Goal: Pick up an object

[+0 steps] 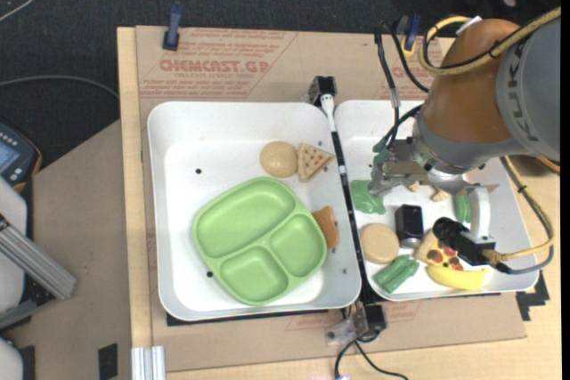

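Entry, stage of work: my pincer is lowered into the right-hand shallow white plastic bin, just above a soft green scrap at that bin's left wall; whether it is open or closed I cannot tell, and nothing is seen lifted, so I judge the pick not yet done. Candidates beside and below my pincer: round tan disc, small black block, yellow banana. Writing: "CHEMCAST" in red on the brown sheet covering the tabletop, beyond the far bin; "KU…" on my arm.
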